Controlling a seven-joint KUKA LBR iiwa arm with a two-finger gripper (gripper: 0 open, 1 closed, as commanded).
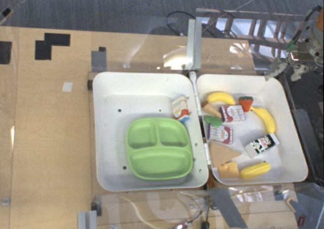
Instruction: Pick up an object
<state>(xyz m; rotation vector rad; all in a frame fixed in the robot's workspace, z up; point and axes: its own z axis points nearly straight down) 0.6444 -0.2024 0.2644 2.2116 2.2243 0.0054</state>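
Tabletop (pixel 45 137) carries two white bins. Left bin (pixel 109 121): a green tray (pixel 159 148) and a small carton (pixel 180 107) at its upper right corner.

Right bin (pixel 288 137) is the crowded one: three bananas (pixel 221 98) (pixel 266 119) (pixel 254 170), two pink cartons (pixel 233 113) (pixel 220 133), a black-and-white carton (pixel 262 145), a strawberry (pixel 245 103), a cheese wedge (pixel 228 169).

My claw (pixel 293 63) hangs past the right bin's far corner, well apart from everything. Too blurred; I cannot tell how wide it is.

Risks: pink cartons touch neighbours, so a descent there likely nudges or pinches two. Bananas are curved and smooth, and may roll out. Items by the walls leave little room.

Best target, I judge: the black-and-white carton, boxy, lying tilted, with bare floor around it.
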